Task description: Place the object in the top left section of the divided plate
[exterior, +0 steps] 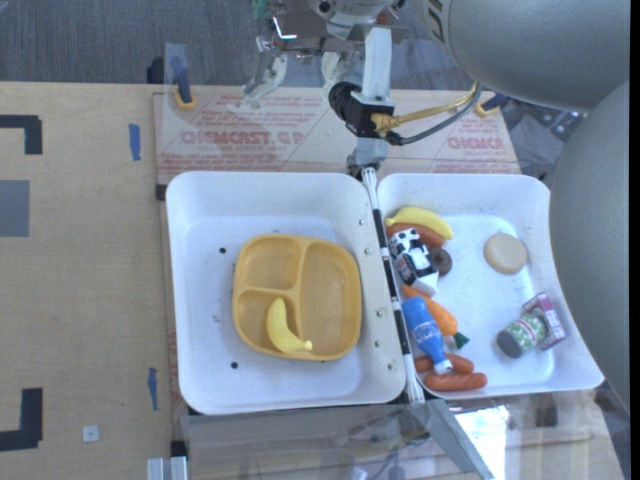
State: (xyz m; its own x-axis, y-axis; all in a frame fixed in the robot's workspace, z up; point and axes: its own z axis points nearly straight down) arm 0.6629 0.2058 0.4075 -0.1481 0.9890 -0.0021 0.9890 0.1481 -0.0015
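The yellow divided plate (297,295) lies in the left bin (200,218). A small yellow banana (285,330) rests in the plate's lower left section, and nothing lies in its top left section (268,261) or its right section. My gripper (296,72) hangs above the cardboard behind the bins, well away from the plate. It is open with nothing between its fingers.
The right bin (535,208) holds a larger banana (420,222), a cow toy (410,255), a blue bottle (424,332), carrots, sausages (455,373), a round biscuit (505,253) and a green can (530,328). A black part with a yellow cable (360,108) hangs near the bins' divide.
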